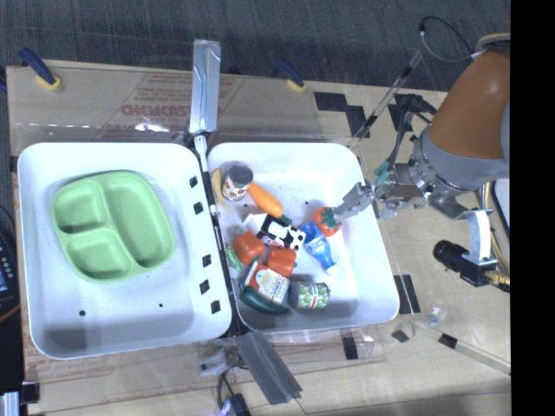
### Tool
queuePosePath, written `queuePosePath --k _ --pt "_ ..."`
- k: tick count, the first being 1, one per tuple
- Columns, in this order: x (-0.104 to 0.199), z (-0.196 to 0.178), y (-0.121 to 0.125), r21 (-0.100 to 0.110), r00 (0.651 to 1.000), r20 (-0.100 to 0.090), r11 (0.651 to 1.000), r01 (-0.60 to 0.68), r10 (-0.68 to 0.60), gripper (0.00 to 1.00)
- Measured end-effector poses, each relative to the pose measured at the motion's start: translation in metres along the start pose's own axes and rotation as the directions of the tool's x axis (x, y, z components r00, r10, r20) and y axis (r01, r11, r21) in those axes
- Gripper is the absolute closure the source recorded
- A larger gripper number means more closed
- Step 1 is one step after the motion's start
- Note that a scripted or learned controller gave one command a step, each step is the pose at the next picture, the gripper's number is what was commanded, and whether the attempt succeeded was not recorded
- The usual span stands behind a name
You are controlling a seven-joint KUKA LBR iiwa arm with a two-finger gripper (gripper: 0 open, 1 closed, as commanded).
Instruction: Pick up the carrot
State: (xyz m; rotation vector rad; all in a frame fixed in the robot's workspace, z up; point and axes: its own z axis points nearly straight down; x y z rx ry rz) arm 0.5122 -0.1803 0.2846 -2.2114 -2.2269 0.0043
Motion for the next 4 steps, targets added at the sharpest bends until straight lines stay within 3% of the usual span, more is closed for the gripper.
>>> queuePosePath --k 1,2,3,4 --pt "0.047 0.084 0.043 0.003 0.986 0.0 0.986 -0.169 0.169 0.0" --pt "0.085 0.19 0.09 0.002 0.997 0.0 0.997 -0.082 0.082 0.0" --pt "0.085 0.18 0.091 0.003 0.997 0.0 0.997 -0.079 0.079 1.0" --pt "0.037 0.187 0.139 -0.004 0.952 -0.002 0.952 -0.305 0.305 1.0"
